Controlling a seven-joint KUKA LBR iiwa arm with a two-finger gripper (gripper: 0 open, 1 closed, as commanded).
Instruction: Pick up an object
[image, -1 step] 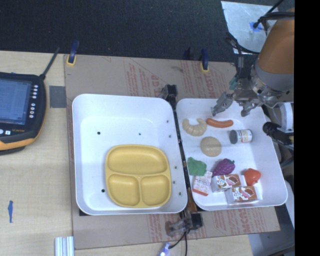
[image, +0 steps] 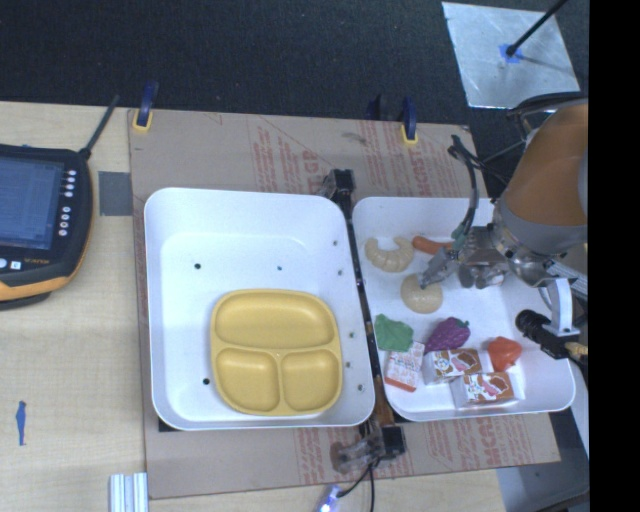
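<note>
red print on the cardboard sheet (image: 300, 150) is too blurred to read.

Pale wooden bench (image: 70, 390), lit evenly from above. A brown cardboard sheet (image: 250, 150) covers its middle, held at the far edge by two blue-and-yellow clamps (image: 146, 108) (image: 408, 118). Dark carpeted floor (image: 250, 45) beyond the bench. Grey paper sheet (image: 510, 55) with blue tape on that floor, far right. Orange-and-black handheld control tablet (image: 40, 220) on the bench at left. Small blue mark (image: 21, 420) near the front left.
</note>
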